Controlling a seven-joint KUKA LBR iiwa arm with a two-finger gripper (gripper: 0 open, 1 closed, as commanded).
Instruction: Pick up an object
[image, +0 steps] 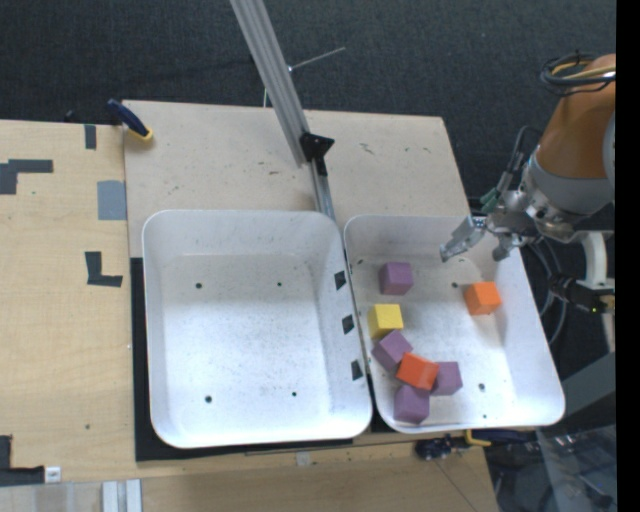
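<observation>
My gripper (481, 243) hangs over the back right part of the right bin (520, 400), open, with nothing between its fingers. An orange cube (483, 297) lies just below and in front of it. A purple cube (397, 277) sits to the gripper's left. Further forward lie a yellow cube (386, 319), a purple cube (391, 350), an orange-red block (417, 372), and two more purple cubes (447, 377) (411, 403) in a tight cluster.
The left bin (160, 300) stands beside the right one, sharing a rim in the middle. A slanted metal pole (285, 90) rises from behind the bins. A blue and yellow tool (130, 119) lies at the bench's back left.
</observation>
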